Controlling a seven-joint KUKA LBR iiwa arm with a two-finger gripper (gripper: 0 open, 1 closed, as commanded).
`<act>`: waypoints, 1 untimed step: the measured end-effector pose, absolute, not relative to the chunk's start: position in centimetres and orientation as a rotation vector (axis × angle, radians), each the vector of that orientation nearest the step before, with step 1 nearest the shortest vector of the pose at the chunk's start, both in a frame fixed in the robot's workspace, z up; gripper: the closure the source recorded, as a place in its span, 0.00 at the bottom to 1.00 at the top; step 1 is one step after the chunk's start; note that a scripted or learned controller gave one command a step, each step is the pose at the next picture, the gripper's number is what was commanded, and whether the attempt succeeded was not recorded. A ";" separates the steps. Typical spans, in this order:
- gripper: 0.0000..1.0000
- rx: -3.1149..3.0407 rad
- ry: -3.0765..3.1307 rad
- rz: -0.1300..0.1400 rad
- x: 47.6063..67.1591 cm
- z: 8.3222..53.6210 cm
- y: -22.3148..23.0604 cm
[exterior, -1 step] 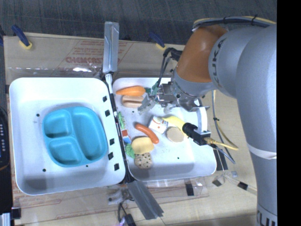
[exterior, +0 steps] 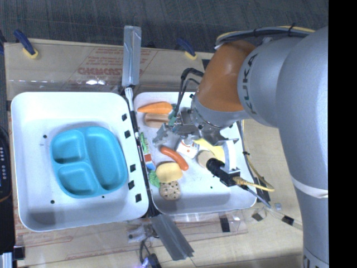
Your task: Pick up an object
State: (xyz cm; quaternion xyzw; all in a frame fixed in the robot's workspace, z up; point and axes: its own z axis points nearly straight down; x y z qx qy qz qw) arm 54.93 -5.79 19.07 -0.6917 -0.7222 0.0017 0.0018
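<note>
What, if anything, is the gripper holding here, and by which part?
It cannot be told. The gripper is low in the right bin among the toy food, near the red sausage, but no hold is visible.

arm (exterior: 290,94) hides right bin (exterior: 195,202) rim, cut off right

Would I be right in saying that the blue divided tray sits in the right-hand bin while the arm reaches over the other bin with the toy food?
Not quite: the camera view shows the blue divided tray lying in the left bin, not the right one. The rest holds: the arm reaches over the right bin, where toy food such as the hot dog and the red sausage lies.
</note>
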 end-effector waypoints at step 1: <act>0.00 -2.079 -2.354 0.004 56.0 20.7 -11.3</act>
